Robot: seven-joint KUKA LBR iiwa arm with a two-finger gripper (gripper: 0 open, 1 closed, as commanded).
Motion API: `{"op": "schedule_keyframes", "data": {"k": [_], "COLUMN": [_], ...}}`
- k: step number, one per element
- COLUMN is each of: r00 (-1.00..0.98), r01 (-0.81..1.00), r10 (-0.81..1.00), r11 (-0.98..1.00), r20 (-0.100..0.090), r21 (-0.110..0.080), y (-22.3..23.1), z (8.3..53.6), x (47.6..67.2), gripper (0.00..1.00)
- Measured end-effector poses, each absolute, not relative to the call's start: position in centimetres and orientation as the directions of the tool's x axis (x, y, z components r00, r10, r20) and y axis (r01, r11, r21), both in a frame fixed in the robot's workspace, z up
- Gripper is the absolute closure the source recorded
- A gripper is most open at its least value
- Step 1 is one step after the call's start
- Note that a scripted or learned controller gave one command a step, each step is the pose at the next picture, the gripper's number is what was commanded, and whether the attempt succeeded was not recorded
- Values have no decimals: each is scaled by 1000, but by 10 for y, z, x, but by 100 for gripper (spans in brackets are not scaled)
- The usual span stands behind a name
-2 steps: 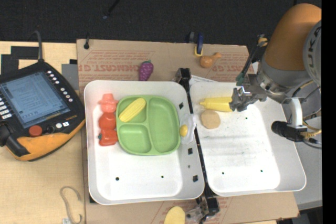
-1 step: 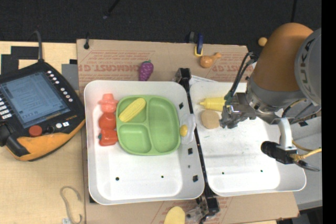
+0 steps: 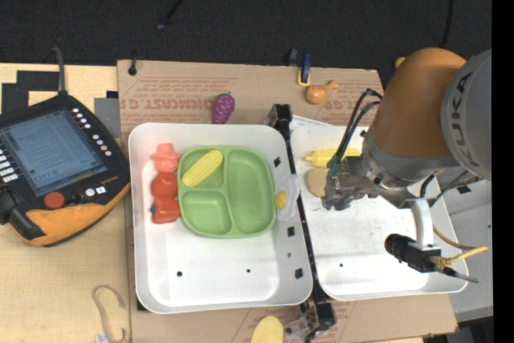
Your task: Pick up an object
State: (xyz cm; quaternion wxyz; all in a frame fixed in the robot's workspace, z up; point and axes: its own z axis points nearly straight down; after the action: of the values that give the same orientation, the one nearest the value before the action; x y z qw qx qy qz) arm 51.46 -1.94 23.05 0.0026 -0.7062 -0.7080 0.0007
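- The gripper (image 3: 339,193) hangs low in the far left part of the right bin (image 3: 369,241), under the grey and orange wrist. The arm's bulk hides its tips, so it cannot be told whether it is open or closed, or whether it has hold of anything.
- The likeliest target is a tan object (image 3: 315,182) lying on the bin floor just left of the gripper, close to the bin's left wall. Whether the two touch cannot be made out.
- A yellow object (image 3: 321,157) lies just beyond the tan one, towards the far wall, and the pair look very close or touching.
- The step in hand looks like the descent onto the target, early in the task, since nothing shows lifted off the floor.
- To do it well, the gripper should sit centred over the tan object rather than beside it, which calls for a small shift to the left.
- The closing line should avoid the yellow neighbour, so that only one piece is caught and neither is nudged away.
- The wall leaves little room on the left, so a descent too near it risks jamming on the rim or pushing the piece into the corner.
- The lift should go straight up and slowly, as a rounded piece may slip.
- The left bin (image 3: 209,277), with its green plate (image 3: 249,185) and red toy (image 3: 164,190), is well apart and needs no care.
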Motion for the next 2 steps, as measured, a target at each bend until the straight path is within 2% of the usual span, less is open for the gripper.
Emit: {"op": "schedule_keyframes", "data": {"k": [1,2], "r00": [-1,-1], "r01": [1000,1000], "r10": [1000,1000], "r11": [1,1], "r20": [2,1], "r21": [-5,-3], "y": [-3,2], "z": [237,234], "x": [484,489], "gripper": [100,100]}}
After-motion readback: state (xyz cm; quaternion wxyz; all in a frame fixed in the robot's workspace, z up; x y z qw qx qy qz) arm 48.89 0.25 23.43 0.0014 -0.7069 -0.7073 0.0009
